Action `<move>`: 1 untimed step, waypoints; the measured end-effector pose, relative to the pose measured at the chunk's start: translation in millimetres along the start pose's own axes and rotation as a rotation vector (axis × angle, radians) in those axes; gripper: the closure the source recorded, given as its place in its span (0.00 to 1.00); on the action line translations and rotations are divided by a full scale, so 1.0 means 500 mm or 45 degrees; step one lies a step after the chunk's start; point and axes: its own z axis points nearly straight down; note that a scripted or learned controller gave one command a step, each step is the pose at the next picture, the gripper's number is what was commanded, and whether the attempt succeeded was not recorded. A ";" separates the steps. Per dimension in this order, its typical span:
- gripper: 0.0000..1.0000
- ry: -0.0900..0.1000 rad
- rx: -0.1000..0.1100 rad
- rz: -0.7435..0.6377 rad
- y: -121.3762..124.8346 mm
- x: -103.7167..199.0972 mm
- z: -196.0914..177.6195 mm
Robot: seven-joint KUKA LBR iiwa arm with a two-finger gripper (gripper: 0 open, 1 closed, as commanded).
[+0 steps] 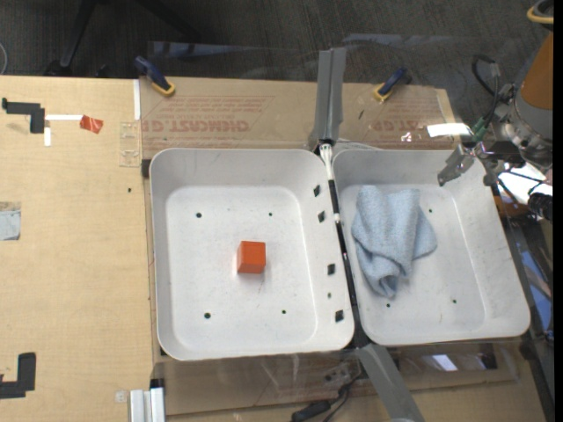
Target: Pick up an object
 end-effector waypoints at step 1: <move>0.00 0.000 0.001 0.282 -0.016 0.127 0.147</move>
